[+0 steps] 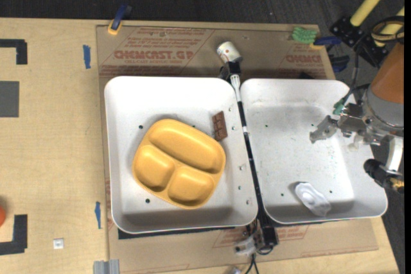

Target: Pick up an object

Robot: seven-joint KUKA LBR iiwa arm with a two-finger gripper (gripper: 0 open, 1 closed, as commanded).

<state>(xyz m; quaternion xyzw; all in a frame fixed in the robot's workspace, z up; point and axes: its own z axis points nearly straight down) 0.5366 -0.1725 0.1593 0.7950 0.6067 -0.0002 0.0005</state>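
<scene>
Two bins on the tabletop [51, 138], taken from the divider [247, 151] between them. Left bin [128, 99]: yellow tray [178, 162] near the middle; brown bar [219, 126] just beside the divider. Right bin [282, 106]: white object [313, 197] near the front wall, well apart from the gripper [321, 133] at the far right side. We cannot tell how the fingers stand; we see nothing between them. We judge the pick not yet done: approach, grasp and lift remain.
</scene>
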